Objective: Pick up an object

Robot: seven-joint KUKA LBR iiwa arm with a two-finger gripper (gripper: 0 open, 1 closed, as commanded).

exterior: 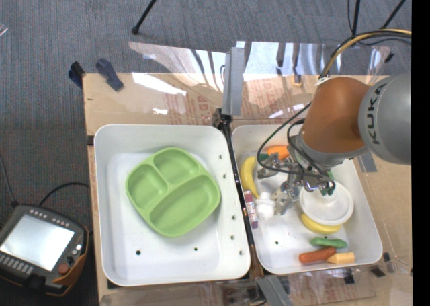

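Progress looks slight: the two-finger metal gripper (290, 194) of the grey arm with its orange band (334, 118) is down inside the right shallow white bin (371, 216), among a curved yellow toy banana (249, 175), a small orange piece (279, 152) and a round white bowl (328, 206), and nothing can be seen between its tips. Whether the hand is spread or pressed together I cannot tell, since wrist and cables blur it. By my judgement, grasp and lift both remain; the green sectioned plastic plate (173, 192) lies alone in the left white bin (111, 163).
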